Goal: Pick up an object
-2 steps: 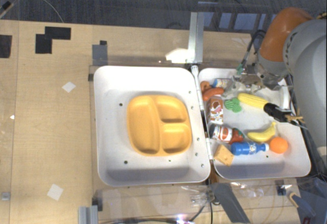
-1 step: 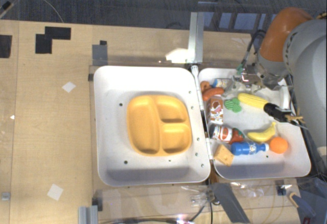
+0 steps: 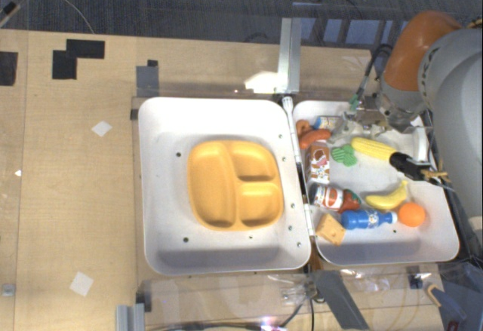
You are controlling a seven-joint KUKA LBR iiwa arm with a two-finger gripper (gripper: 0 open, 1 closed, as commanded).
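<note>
The right bin [image 3: 423,246] holds several toy foods: a yellow corn cob [image 3: 373,147], a green piece [image 3: 344,154], a banana [image 3: 389,198], an orange [image 3: 412,214], a blue bottle [image 3: 368,219], a red and white can [image 3: 332,197] and a small carton [image 3: 320,160]. My gripper [image 3: 362,119] hangs low over the far part of this bin, just behind the corn cob and the green piece. The grey arm with its orange band [image 3: 416,47] comes in from the upper right. Nothing shows in the gripper's grasp.
The left bin [image 3: 162,171] holds a yellow divided tray [image 3: 234,182]. A tan cracker-like piece [image 3: 330,229] lies at the right bin's near left corner, and a red-orange item [image 3: 309,138] sits by the wall between the bins. A metal post [image 3: 290,58] rises behind them.
</note>
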